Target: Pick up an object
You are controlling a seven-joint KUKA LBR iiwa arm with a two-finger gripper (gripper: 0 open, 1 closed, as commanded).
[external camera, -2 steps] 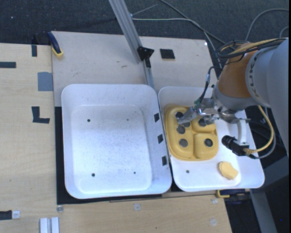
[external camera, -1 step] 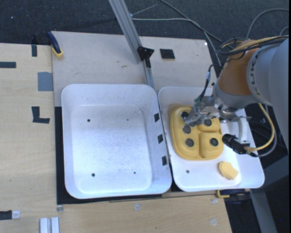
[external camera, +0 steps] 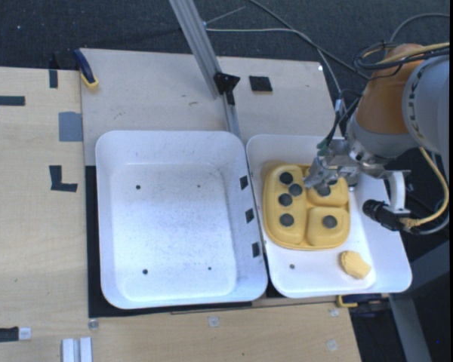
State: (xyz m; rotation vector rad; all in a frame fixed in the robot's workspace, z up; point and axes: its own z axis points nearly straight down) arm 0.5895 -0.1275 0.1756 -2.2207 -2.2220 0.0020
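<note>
Camera view from above has the gripper (external camera: 322, 178) down in the right bin (external camera: 385, 274), right over the upper right part of a yellow tray-like block (external camera: 303, 206) with dark dots. Nearby toward the bin's front lies a small yellow lump (external camera: 355, 265).

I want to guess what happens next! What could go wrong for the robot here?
The hand sits over the top right corner of the big yellow toy. That toy looks wide and flat, so a grab could slip off. The toy also lies close to the right bin's wall, so pushing might jam it there. The small yellow piece lies far from the hand.
</note>
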